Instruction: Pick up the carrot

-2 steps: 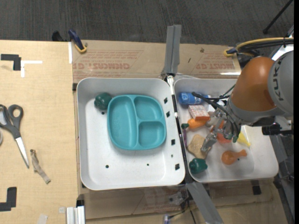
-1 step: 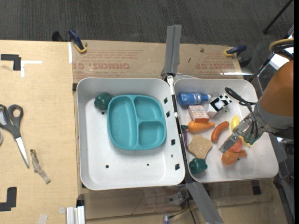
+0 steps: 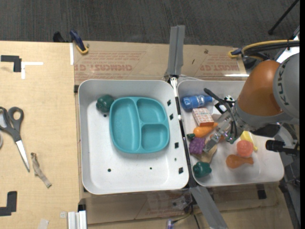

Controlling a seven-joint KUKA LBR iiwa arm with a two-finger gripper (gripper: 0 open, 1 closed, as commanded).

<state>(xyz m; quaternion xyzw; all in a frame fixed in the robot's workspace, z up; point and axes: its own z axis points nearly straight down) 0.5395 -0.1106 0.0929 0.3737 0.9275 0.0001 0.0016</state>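
The carrot [image 3: 204, 130] is a small orange piece with a green end, lying in the left part of the right bin [image 3: 267, 175]. It sits between a red and white box [image 3: 202, 115] and a bunch of purple grapes [image 3: 196, 146]. My gripper [image 3: 218, 136] is low over the bin, just right of the carrot and touching or nearly touching its right end. The wrist and the orange band hide the middle of the bin behind it.
The right bin also holds a blue bottle [image 3: 196, 100], a yellow piece [image 3: 248, 137], a pink fruit [image 3: 245, 148], a brown drumstick [image 3: 236, 161] and a dark green item [image 3: 201, 169]. A teal divided plate [image 3: 139, 124] and a green item [image 3: 104, 102] lie in the left bin [image 3: 90, 166]. Scissors [image 3: 16, 132] lie on the bench at left.
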